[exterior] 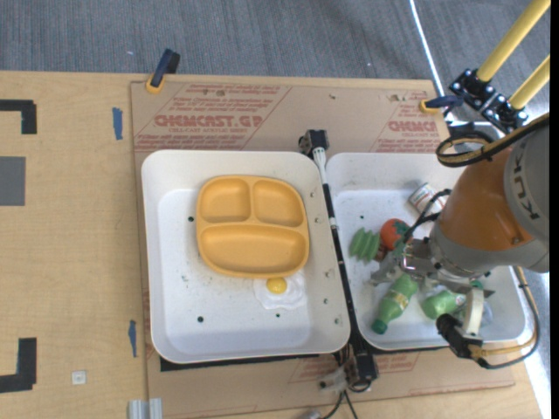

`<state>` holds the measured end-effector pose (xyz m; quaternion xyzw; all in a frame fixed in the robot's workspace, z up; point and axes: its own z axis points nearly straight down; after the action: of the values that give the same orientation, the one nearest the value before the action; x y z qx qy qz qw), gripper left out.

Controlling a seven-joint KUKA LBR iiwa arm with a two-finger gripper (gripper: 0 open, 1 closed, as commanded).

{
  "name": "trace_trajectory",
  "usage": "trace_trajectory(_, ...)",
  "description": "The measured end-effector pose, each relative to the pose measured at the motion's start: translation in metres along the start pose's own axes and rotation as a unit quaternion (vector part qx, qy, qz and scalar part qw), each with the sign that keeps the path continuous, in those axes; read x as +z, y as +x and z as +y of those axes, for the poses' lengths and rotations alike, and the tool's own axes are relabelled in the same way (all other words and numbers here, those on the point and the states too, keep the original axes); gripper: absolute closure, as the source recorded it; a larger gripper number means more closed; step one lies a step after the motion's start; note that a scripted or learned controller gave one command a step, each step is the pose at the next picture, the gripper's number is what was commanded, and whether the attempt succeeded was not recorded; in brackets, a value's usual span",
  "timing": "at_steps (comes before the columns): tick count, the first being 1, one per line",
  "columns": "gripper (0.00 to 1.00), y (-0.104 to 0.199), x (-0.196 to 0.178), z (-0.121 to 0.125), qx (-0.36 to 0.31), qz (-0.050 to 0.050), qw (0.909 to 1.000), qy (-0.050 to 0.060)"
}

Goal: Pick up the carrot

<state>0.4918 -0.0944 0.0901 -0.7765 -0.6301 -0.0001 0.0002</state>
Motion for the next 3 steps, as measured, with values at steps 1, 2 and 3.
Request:
trace_trajectory(1, 1.0, 0.0, -0.009, 0.0, 0.001, 0.0, 1.0, -0.001)
trace_trajectory(2, 1.0, 0.041, -0.094, -0.021, 0.265, 0.0, 0.9643, 0.0)
trace_trajectory(3, 1.0, 0.106, -0.094, -0.035, 0.386, 0.0, 0.9225, 0.0)
